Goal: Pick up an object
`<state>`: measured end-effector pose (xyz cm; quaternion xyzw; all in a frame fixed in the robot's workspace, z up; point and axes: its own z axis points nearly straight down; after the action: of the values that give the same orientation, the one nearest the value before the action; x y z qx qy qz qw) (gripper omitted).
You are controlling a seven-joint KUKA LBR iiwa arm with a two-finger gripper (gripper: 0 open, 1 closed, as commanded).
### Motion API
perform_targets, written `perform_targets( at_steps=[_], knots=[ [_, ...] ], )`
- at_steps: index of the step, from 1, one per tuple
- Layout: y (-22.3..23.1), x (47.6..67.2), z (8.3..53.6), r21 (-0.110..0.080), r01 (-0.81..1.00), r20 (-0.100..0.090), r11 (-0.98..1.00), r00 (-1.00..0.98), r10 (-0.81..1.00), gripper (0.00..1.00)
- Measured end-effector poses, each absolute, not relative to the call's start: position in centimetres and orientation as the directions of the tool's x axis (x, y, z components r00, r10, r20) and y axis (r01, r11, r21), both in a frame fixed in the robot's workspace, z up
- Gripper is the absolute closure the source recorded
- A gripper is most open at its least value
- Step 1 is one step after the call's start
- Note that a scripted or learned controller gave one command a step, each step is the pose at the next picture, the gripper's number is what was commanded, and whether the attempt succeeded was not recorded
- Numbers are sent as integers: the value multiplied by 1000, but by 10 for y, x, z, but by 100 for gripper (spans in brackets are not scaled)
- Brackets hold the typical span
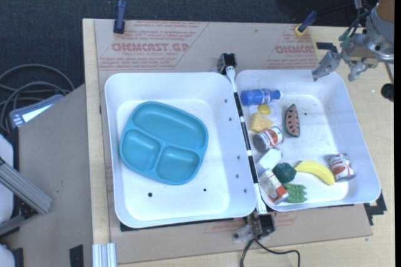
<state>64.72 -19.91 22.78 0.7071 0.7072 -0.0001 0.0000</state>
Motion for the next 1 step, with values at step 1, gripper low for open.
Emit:
perform_targets(
  at_steps=[1],
  knots=[
    [-168,652,85,0,1000,0,1,-1,1000,0]
  ],
)
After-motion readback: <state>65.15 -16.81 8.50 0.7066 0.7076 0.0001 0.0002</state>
